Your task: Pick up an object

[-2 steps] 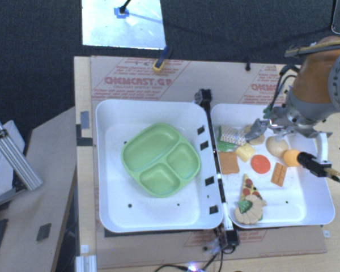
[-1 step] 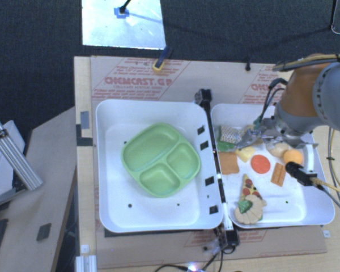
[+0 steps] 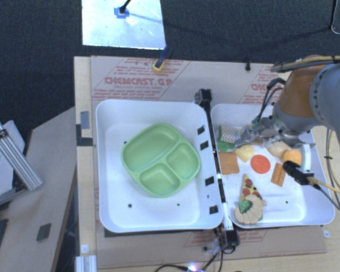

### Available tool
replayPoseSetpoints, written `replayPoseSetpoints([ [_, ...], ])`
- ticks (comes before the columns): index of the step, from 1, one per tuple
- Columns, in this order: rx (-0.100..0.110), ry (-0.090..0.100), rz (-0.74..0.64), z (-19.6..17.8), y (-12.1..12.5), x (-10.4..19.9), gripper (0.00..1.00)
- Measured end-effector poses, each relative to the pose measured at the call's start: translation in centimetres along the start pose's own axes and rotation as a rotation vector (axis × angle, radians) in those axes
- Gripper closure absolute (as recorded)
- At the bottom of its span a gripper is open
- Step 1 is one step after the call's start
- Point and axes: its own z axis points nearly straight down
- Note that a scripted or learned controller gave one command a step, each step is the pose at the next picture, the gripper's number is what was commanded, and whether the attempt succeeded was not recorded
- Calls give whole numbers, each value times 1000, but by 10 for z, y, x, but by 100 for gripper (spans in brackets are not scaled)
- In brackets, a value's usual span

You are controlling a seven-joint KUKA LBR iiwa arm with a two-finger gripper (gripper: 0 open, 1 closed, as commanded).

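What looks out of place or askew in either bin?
Little. The green tray lies skewed in the left bin, its sides not square with the walls. At the right bin's near corner, a pizza slice overlaps a cookie.

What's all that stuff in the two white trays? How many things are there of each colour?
Green: 2, the divided plate in the left bin and a small green piece in the right bin
Red: 1, a round slice
Pale yellow: 2, pieces
Orange or tan: 3, pieces
Mixed colours: 2, pizza slice and a cookie-like piece
Total: 10 that I can make out; the arm may hide more.
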Motion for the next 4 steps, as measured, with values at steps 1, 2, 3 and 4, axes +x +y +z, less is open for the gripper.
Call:
replayPoseSetpoints([
  [1, -5, 0, 0, -11, 1, 0, 100],
  [2, 13, 3, -5, -68, 5, 8, 100],
  [3, 11, 3, -2, -127, 5, 0, 100],
  [4, 12, 3, -4, -134, 6, 0, 100],
])
